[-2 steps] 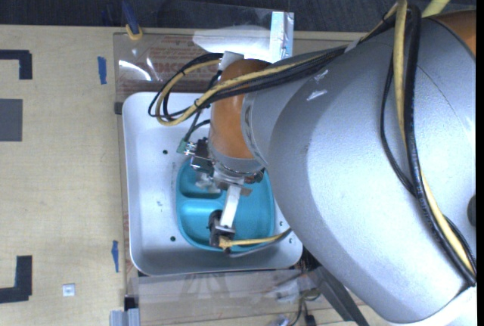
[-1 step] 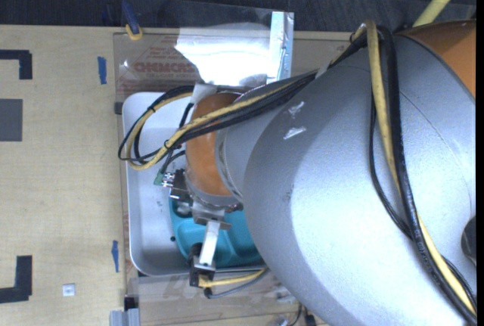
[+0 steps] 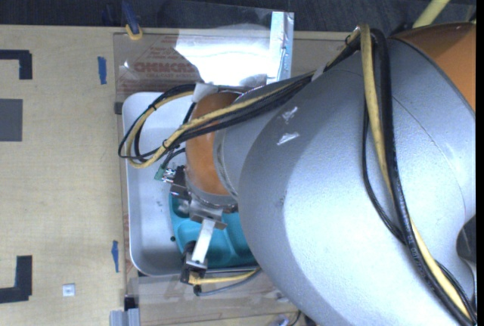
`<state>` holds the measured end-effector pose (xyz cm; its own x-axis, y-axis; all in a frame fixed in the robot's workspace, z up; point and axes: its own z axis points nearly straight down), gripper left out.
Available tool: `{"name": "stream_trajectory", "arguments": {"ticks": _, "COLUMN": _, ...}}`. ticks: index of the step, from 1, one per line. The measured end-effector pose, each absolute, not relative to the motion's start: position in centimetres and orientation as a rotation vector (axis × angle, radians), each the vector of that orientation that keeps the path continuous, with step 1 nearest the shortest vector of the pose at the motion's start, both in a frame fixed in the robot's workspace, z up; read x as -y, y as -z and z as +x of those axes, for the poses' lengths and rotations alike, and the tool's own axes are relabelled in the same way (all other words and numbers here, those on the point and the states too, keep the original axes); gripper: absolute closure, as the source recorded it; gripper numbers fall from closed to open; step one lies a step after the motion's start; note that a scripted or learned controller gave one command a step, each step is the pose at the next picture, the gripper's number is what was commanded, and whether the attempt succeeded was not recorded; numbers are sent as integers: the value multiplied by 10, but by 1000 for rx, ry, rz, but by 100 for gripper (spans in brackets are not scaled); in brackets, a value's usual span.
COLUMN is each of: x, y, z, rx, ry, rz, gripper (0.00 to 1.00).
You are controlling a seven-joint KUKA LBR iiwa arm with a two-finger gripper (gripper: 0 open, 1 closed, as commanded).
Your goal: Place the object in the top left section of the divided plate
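- Object for placing: cannot be picked out beneath the bulky grey robot arm (image 3: pixel 340 188).
- Teal plastic divided plate (image 3: pixel 231 245), as it appears, lies in the shallow white bin (image 3: pixel 147 218), toward the view's lower edge, directly under the hand (image 3: pixel 190 212).
- Hand's state, spread or pinching, cannot be told.
- Risk: with the plate's sections hidden, a release may land in the wrong one, or a low hand may shove the plate askew.
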<state>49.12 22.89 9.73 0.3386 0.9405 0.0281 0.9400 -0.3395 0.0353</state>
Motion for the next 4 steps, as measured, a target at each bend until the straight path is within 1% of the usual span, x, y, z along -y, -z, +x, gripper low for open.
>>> {"name": "stream_trajectory", "arguments": {"ticks": 1, "x": -229, "y": -98, "z": 493, "rx": -1796, "ry": -74, "rz": 2558, "gripper": 0}}
{"name": "stream_trajectory", "arguments": {"ticks": 2, "x": -225, "y": -99, "z": 493, "rx": -1959, "ry": -66, "rz": 2429, "gripper": 0}}
{"name": "stream_trajectory", "arguments": {"ticks": 3, "x": -224, "y": -101, "z": 532, "rx": -2106, "ry": 4, "rz": 2334, "gripper": 0}}
{"name": "stream_trajectory", "arguments": {"ticks": 4, "x": -225, "y": -110, "z": 532, "rx": -2108, "ry": 3, "rz": 2330, "gripper": 100}}
